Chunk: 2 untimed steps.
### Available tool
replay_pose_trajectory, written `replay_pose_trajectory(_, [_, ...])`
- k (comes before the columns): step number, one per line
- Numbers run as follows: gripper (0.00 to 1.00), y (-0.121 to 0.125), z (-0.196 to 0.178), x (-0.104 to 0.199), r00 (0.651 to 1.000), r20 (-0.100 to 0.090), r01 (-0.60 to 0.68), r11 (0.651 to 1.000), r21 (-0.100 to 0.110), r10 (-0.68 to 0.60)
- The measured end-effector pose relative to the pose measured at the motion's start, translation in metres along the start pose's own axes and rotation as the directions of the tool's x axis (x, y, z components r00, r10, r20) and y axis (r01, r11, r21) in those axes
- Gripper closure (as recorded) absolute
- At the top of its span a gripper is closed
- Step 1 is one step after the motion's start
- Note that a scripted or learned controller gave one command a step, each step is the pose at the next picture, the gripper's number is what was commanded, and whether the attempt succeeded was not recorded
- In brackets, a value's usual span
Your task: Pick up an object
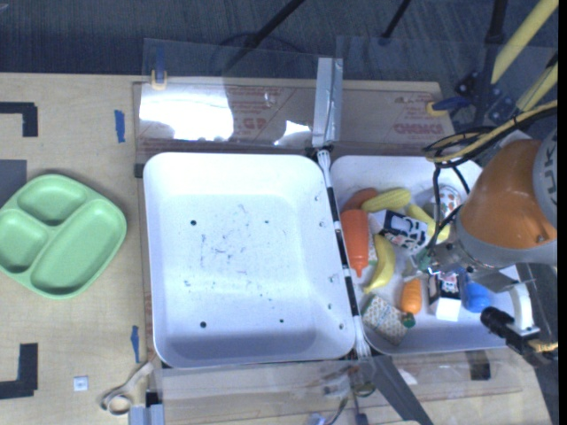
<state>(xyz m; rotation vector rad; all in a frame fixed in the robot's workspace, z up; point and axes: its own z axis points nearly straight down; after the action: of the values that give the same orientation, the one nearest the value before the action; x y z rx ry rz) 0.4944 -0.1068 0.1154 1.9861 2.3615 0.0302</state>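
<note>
The right bin (390,168) holds a pile of small objects. Among them are a long orange carrot-like piece (356,237), a yellow banana (387,200) at the back, and a second banana (383,266) beside a black and white box (405,228). A small orange item (411,296), a speckled piece (383,313), a white block (447,309) and a blue item (475,296) lie nearer the front. My gripper (440,268) hangs low over the bin's right half, under the orange wrist band (505,206), close to the small orange item and the white block.
The left bin (239,255) sits beside the right one, the two sharing a centre wall. A green divided plate (58,235) lies on the bench at far left. A clear panel (230,104) stands behind the bins. Cables (469,144) trail above the arm.
</note>
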Motion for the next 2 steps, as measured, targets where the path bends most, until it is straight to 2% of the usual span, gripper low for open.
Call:
replay_pose_trajectory(1, [1.00, 0.070, -0.078, 0.017, 0.998, -0.032, 0.053, 0.997, 0.049, -0.052])
replay_pose_trajectory(2, [1.00, 0.030, -0.191, 0.011, 0.993, -0.022, -0.116, 0.992, 0.054, 0.118])
